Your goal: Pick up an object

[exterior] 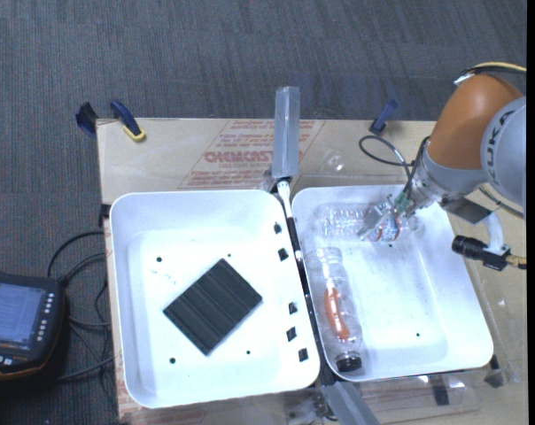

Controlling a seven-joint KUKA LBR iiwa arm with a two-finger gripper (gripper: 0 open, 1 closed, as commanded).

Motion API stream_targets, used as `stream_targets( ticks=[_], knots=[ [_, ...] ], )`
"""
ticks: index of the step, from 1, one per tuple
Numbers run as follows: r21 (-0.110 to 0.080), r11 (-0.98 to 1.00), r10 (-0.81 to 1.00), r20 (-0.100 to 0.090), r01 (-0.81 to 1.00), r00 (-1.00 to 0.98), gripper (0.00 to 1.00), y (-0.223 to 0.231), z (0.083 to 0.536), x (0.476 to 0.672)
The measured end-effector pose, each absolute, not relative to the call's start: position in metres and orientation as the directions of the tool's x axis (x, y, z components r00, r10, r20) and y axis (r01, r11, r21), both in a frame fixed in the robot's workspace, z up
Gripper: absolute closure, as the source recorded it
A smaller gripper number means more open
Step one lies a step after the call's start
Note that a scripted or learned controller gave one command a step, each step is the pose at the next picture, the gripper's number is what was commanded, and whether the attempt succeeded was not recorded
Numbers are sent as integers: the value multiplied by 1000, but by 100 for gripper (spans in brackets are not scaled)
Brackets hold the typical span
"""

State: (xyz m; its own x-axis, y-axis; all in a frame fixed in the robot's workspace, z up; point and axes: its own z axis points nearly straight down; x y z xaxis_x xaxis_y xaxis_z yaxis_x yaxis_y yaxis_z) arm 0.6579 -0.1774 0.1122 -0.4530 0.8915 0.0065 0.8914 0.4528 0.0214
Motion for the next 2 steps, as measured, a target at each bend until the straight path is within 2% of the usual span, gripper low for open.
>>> stream_targets(
  ticks=[2],
  knots=[
    [22,432,902,14,902,-432,0,-181,110,658]
  ],
)
